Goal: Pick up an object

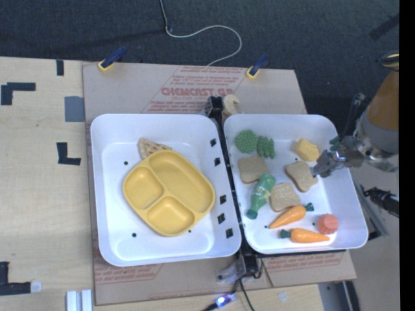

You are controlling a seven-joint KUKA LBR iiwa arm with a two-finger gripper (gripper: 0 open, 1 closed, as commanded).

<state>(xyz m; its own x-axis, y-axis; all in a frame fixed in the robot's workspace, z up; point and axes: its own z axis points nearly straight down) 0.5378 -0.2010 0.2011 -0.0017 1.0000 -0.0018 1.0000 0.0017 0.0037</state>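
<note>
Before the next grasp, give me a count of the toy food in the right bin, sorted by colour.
Green: 3, a broccoli, a leafy piece, a bottle
Tan bread slices: 3
Orange carrots: 2
Yellow: 1, a block
Red: 1, a round piece
Total: 10

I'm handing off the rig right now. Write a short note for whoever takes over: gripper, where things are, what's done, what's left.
Gripper: low over the right bin's right side, beside a bread slice; nothing seen held.
Right bin: broccoli, yellow piece, three bread slices, green bottle, two carrots, tomato.
Left bin: yellow divided tray lying over a waffle.
Done: arm is positioned over the bin.
Left: grasp and lift an object.
</note>
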